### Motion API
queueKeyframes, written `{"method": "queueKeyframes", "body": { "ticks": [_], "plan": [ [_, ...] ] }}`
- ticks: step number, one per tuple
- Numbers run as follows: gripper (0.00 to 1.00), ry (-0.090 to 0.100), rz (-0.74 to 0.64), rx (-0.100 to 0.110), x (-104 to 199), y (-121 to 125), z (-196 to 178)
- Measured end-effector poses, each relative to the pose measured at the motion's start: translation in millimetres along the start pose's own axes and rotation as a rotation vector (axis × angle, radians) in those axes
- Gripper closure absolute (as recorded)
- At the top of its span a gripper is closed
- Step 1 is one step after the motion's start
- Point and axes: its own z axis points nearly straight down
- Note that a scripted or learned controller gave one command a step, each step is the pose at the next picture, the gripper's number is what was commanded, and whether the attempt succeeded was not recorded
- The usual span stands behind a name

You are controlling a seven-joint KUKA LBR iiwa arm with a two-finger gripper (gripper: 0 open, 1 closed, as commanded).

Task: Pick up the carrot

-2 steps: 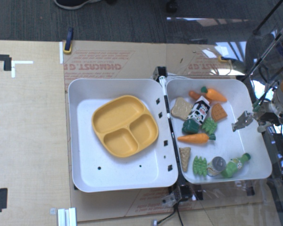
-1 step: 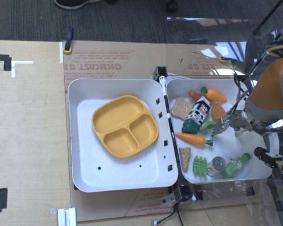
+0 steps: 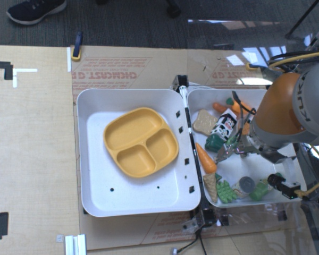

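Dark carpet floor point(image 3: 149, 31) lies beyond the pale wooden bench point(image 3: 29, 158).

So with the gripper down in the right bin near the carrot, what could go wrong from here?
1. The carrot lies against the right bin's left wall, so a finger may strike the wall rather than get beside it.
2. The gripper sits close to the black-and-white toy and the bread slice; it could close on one of those instead.
3. Green toys crowd the carrot's lower end and may get pushed around.
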Motion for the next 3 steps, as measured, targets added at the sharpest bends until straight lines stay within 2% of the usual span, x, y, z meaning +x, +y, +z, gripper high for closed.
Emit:
{"method": "queueKeyframes", "body": {
  "ticks": [1,2,3],
  "plan": [
    [0.00,0.001,0.037,0.002,-43.0,46.3,0.4],
    [0.00,0.000,0.107,0.001,6.4,-1.6,0.1],
    [0.00,-0.005,0.251,-0.006,15.0,-19.2,-0.9]
  ]
}}
